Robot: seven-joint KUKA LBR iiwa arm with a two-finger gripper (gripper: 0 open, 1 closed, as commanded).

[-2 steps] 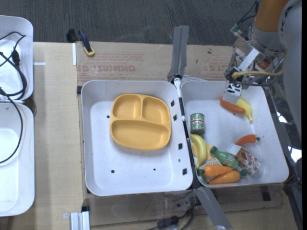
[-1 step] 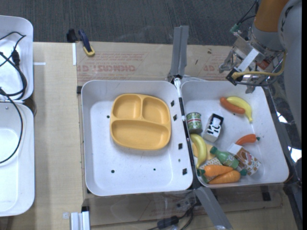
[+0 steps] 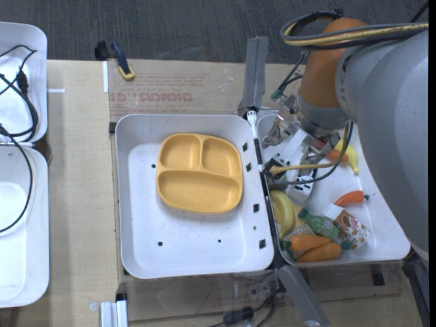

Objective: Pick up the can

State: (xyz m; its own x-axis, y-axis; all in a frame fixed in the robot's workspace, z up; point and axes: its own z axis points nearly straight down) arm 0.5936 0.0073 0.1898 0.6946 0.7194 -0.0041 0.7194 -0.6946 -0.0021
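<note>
The arm (image 3: 381,80) enters from the right and reaches down into the right bin (image 3: 385,216). The tool (image 3: 291,161) sits over the back left corner of that bin, close to the wall it shares with the left bin (image 3: 136,203). Cables and the wrist obscure the tool, so it cannot be told whether it is open or closed, and no object is visibly gripped.

The can (image 3: 351,229), a small item with a brown and white label, appears to lie on its side near the front edge of the right bin, apart from the tool. A green bottle (image 3: 317,223) lies just to its left and an orange carrot (image 3: 315,248) lies towards the front edge. A banana (image 3: 347,154) lies near the wrist.

The left bin holds a yellow divided plate (image 3: 200,172) in its back half. Both bins rest on the table (image 3: 75,182).
</note>
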